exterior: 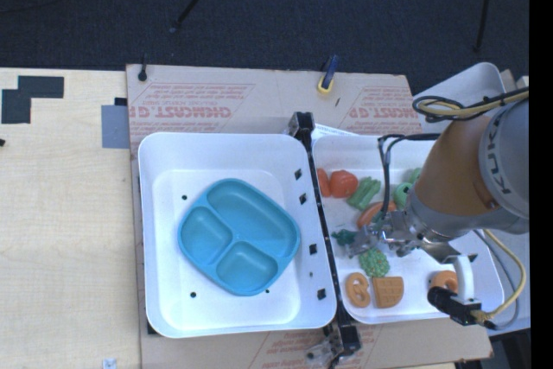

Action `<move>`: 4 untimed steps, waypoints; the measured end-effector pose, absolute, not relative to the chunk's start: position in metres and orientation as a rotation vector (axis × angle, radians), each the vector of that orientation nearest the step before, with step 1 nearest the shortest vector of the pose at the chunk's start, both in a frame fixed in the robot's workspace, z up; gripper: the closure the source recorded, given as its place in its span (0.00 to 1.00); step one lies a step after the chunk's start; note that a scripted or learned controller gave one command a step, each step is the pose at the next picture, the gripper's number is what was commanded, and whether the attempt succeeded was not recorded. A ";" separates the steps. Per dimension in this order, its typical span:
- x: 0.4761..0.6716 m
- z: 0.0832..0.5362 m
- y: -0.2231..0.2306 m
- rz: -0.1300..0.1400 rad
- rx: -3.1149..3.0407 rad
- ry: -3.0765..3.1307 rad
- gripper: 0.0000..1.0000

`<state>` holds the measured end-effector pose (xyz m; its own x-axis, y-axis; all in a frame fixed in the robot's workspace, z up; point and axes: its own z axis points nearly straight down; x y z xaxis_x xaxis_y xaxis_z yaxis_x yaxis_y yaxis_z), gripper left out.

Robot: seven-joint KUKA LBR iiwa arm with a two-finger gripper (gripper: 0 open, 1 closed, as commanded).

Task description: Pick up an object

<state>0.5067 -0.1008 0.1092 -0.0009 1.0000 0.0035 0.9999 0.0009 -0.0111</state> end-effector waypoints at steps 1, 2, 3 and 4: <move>0.506 0.086 -0.099 0.004 -2.216 -2.218 0.00; 0.506 0.098 -0.101 0.003 -2.225 -2.210 1.00; 0.513 0.155 -0.094 -0.002 -2.220 -2.223 1.00; 0.516 0.198 -0.099 -0.001 -2.221 -2.222 1.00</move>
